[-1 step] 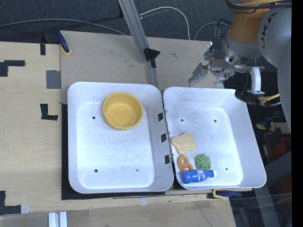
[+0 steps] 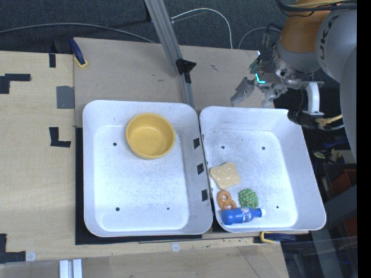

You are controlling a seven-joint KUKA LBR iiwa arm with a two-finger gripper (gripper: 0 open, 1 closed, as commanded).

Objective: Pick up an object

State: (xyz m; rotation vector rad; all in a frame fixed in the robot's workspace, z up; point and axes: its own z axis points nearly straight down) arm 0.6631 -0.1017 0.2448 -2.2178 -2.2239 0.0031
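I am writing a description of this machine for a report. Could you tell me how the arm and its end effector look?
The arm is grey and rounded, with a wide orange band above the wrist. Black cables loop over the orange part. The end effector is made of grey metal fingers under a darker wrist block, where a small turquoise light glows. A white curved piece sits beside it.

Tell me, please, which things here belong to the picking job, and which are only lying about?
Belonging to the job:
- gripper
- yellow round bowl
- beige bread-shaped toy
- small brown pretzel
- green bumpy ball
- blue plastic bottle
- two white bins

Lying about:
- grey metal pole
- black tape marks
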